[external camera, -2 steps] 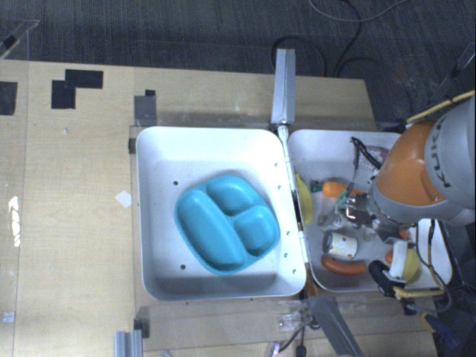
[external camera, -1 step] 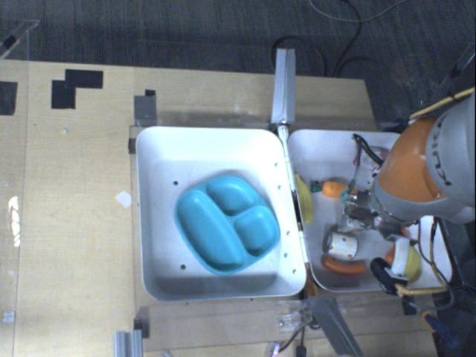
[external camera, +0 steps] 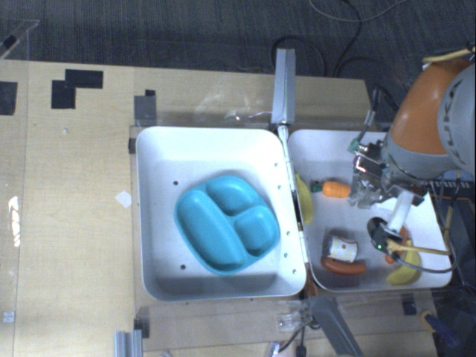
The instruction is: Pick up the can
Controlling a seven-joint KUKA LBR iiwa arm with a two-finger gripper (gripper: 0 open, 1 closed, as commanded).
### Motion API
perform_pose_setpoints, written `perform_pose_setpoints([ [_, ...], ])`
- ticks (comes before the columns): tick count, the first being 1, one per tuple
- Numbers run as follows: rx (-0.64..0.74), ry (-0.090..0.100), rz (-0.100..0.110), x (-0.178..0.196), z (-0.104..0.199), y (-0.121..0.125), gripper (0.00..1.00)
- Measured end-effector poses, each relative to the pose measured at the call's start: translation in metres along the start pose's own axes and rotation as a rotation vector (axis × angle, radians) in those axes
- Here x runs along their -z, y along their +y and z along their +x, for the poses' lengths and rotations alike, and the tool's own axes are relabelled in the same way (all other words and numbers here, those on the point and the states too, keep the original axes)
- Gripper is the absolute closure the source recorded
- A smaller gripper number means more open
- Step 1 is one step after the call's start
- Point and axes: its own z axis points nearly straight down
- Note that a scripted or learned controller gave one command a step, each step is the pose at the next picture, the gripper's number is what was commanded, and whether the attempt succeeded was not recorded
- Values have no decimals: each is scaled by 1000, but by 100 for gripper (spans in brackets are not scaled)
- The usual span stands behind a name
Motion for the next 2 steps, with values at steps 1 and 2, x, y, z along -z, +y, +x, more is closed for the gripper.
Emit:
perform_pose_setpoints([
  [1, -121, -1, 0, 84, -33, 44, 100],
  [2, -106, -2, 1, 115, 23, 32, 100],
])
